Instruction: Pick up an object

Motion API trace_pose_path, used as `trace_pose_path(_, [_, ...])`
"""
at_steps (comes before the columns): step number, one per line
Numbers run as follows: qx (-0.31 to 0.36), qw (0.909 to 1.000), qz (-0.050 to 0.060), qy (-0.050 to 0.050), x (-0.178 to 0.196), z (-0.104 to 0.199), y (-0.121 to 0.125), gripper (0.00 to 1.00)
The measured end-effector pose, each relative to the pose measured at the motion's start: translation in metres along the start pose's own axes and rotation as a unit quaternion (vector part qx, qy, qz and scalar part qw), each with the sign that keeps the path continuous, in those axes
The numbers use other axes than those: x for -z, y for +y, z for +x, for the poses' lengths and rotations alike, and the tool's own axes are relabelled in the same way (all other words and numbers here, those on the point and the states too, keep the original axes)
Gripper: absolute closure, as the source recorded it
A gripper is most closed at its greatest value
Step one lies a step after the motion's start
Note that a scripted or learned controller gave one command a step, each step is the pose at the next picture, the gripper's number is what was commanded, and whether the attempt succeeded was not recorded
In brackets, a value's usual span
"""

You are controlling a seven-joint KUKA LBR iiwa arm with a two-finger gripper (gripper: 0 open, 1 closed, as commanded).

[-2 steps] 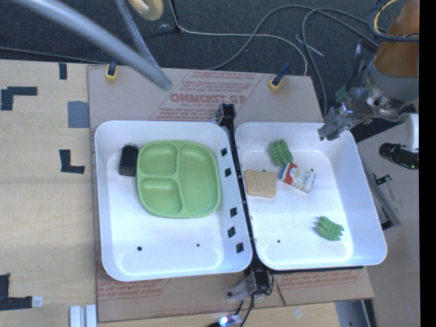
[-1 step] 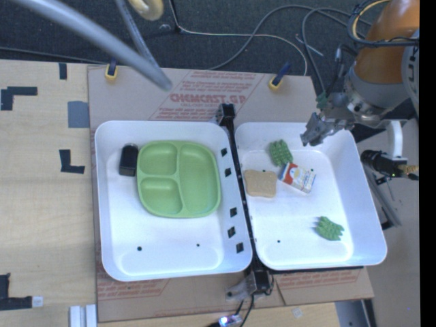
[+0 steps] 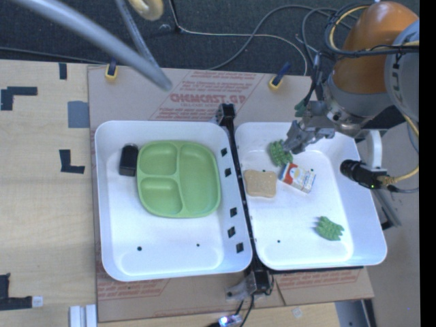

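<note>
My gripper [image 3: 294, 142] hangs low over the back of the right bin [image 3: 361, 251]. Its tip is just above and to the right of a small leafy green toy [image 3: 278, 154], close to it or touching it. A red and white carton [image 3: 298, 177] lies tilted just in front of the gripper. To the carton's left, a tan slice of bread [image 3: 260, 183] lies flat near the bin's left wall. A second green leafy toy [image 3: 330, 229] rests alone toward the front right of the bin.
The left bin [image 3: 116, 251] holds a green divided plate [image 3: 179, 178] with a small black block [image 3: 128, 160] at its left edge. A black divider [image 3: 235, 196] runs between the bins. Cables trail behind the bench.
</note>
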State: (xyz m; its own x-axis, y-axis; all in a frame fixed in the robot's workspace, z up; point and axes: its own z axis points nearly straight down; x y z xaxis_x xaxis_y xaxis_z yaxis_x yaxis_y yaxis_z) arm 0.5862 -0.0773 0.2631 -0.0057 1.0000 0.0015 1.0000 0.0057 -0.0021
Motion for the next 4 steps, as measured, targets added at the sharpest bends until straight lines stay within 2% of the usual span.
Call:
trace_pose_path(2, [-0.001, 1.0, 0.001, 0.0, -0.026, 0.091, -0.027, 1.0])
trace_pose_path(3, [0.0, 1.0, 0.001, 0.0, -0.023, 0.135, -0.051, 1.0])
trace_pose_path(4, [-0.002, 1.0, 0.0, -0.001, -0.023, 0.133, -0.05, 0.0])
